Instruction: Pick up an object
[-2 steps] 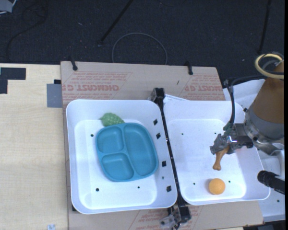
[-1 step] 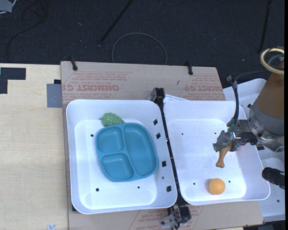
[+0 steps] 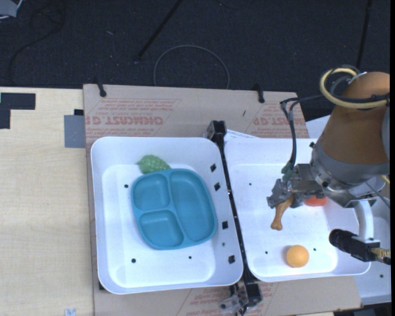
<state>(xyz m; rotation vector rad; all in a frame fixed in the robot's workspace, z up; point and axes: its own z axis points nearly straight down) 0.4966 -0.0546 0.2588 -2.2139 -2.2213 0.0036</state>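
My gripper [image 3: 281,203] is hanging low over the right bin [image 3: 263,255], and I am seeing a tan stick-like piece [image 3: 278,217] pinched between its fingers, dangling downward; nearer, an orange ball [image 3: 297,256] is lying loose; farther left, a blue tray [image 3: 172,208] is lying flat, hiding part of a green thing [image 3: 153,163].

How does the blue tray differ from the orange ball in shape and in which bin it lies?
The blue tray is broad, flat and split into three compartments; the orange ball is small and round. The blue tray lies in the left bin, beside a green object; the orange ball lies in the right bin, below the gripper. Both rest untouched on a bin floor.
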